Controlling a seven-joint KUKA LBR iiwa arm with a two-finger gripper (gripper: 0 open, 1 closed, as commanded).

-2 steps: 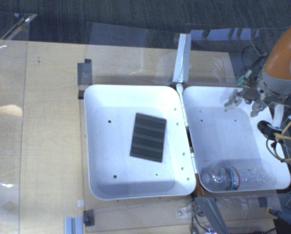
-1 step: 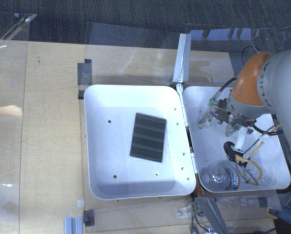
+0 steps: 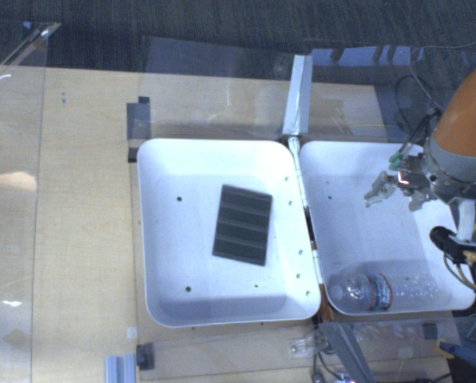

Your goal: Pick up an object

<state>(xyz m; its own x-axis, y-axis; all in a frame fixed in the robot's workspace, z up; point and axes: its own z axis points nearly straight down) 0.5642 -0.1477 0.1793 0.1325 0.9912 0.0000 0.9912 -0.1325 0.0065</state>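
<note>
Here the gripper hovers over the right bin, jaws spread and holding nothing, so the reach is the step in hand. The clear bottle lies against that bin's near wall, which crowds the descent; a dark ridged pad sits mid left bin with open room around it.

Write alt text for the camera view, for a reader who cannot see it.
A grey and orange robot arm reaches in from the right, its gripper above the right white bin. A clear plastic bottle lies on its side by that bin's near edge, and a dark ridged rectangular pad lies in the left bin.
</note>
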